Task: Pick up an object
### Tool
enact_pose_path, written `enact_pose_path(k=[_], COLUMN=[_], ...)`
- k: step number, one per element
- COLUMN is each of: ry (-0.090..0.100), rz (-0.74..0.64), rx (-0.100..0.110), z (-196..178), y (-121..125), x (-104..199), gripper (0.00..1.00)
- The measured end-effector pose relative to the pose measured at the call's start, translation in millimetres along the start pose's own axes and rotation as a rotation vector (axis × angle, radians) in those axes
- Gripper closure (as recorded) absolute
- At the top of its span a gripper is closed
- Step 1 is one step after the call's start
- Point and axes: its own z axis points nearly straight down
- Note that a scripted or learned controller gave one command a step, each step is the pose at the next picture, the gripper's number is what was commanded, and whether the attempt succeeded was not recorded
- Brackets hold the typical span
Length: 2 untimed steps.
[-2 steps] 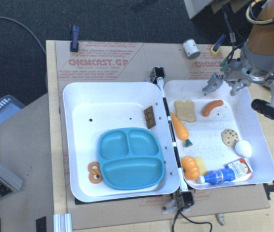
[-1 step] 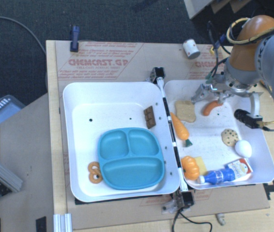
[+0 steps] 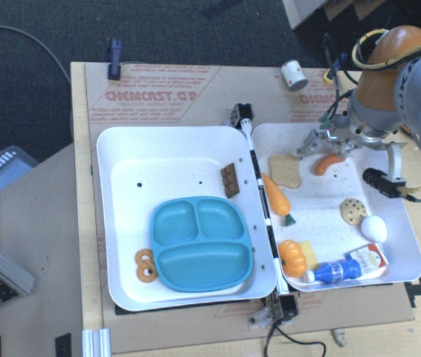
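Dark carpet surrounds a tabletop [image 3: 158, 88] covered with printed cardboard; two shallow white bins sit on it side by side.

Camera view. Left bin [image 3: 121, 155]: a blue three-compartment plate [image 3: 199, 244] of smooth moulded plastic near the front edge, a small pretzel [image 3: 146, 265] touching the plate's left rim, and a brown chocolate piece [image 3: 230, 180] tilted against the right wall. Right bin [image 3: 404, 244]: a flat tan bread slice [image 3: 285, 171] near the back-left corner, a tapered orange carrot [image 3: 277, 195] along the left wall, a round speckled cookie [image 3: 353, 211], a smooth white egg [image 3: 374, 228] near the right wall, a ribbed orange pumpkin [image 3: 292, 255] with a yellow block beside it at the front-left, and a blue-capped tube [image 3: 344, 268] lying along the front edge.

The arm reaches in from the right. The gripper [image 3: 328, 146] hangs over the right bin's back edge; the jaws' state cannot be told at this slant. A curved orange sausage [image 3: 328, 163] lies just below it, beside the bread slice, and looks like the likeliest target. No object is visibly between the jaws.

Judgement: approach stage, nothing lifted yet. For a clean pick, descend with the jaws straddling the sausage's narrow width near mid-length. Its glossy, rounded skin may roll or squirt out, so centre first and avoid clipping the bread slice.
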Motion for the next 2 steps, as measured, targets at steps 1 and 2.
enact_pose_path(k=[1,2], ry=[-0.001,-0.007], rz=[-0.001,-0.002], rx=[-0.002,-0.009], z=[0.5,-11.6], y=[8.3,9.9], x=[-5.1,-6.6], gripper=[0.0,1.0])
